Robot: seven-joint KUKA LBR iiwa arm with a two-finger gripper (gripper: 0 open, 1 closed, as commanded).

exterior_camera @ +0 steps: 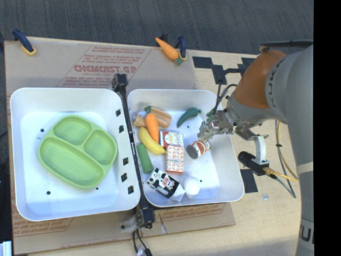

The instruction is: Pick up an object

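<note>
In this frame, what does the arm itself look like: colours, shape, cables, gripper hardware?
The arm is thick and rounded, grey, with an orange band above the wrist. A small metallic gripper sits at its end, with thin dark cables looping around the wrist. Beside it a white bracket carries a black fitting with a yellow cable trailing off. Dark lettering shows low on the grey casing.

Bright, even light; perhaps slightly soft.
</note>
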